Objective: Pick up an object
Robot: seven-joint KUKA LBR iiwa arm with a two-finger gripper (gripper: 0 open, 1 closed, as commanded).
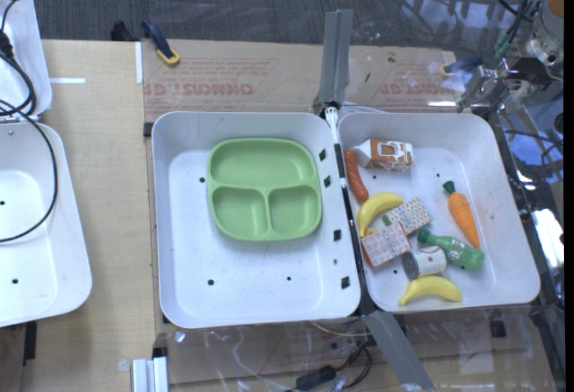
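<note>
Lying near the right edge of the right white bin, the orange plastic carrot with green top looks light, stiff and smooth; across its thick middle seems the best hold. Whether the gripper is open cannot be told.

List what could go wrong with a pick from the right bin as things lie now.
1. The patterned boxes, a banana and the green bottle lie packed together, so the fingers may catch a neighbour or slip.
2. The other banana lies near the right bin's front wall, leaving little room.
3. The carrot is slim and tapered, and may roll away.
</note>
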